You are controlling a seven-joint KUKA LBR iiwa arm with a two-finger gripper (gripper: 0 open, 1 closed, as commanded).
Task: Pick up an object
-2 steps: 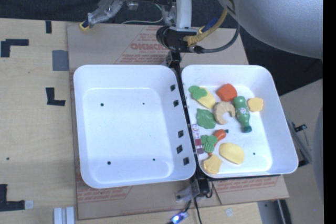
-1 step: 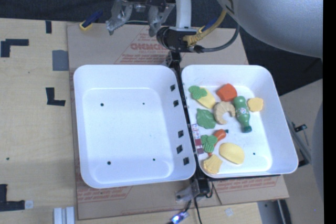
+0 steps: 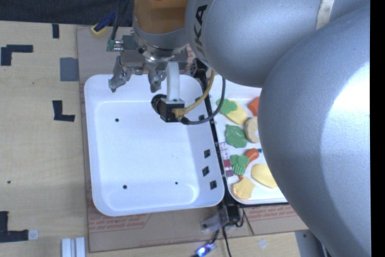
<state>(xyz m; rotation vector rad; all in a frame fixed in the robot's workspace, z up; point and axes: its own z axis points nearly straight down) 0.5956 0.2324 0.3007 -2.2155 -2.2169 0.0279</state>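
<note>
The pincer (image 3: 137, 80) hangs over the far edge of the left bin (image 3: 102, 192) with its fingers (image 3: 115, 82) apart and nothing between them. The toys (image 3: 239, 136) lie well off to its right, in the right bin (image 3: 264, 198), near its left wall. To do this step well, I judge it should swing right, centre over one lone piece such as the yellow one (image 3: 243, 189), then drop straight down and close.

Even overhead light — slight softness
</note>
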